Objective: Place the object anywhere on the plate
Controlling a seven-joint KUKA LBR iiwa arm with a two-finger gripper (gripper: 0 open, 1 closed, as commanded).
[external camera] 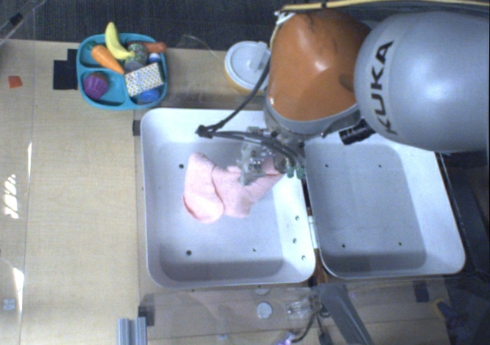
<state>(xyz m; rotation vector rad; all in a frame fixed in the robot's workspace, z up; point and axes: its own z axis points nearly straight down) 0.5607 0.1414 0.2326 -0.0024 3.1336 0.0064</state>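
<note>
Note that the claw [256, 164] sits over the right end of the cloth [218, 192], which extends left; claw state cannot be told

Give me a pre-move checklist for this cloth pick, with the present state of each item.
1. Pink cloth lies inside the left bin: ok.
2. Gripper sits over the cloth's right edge: ok.
3. Cloth seen between the fingers: cannot tell, the wrist hides them.
4. Plate located as the drop target: not ok; the blue tray of toy food and a white cup are on the bench, no clear plate.
5. Right bin free of the cable: ok.
</note>
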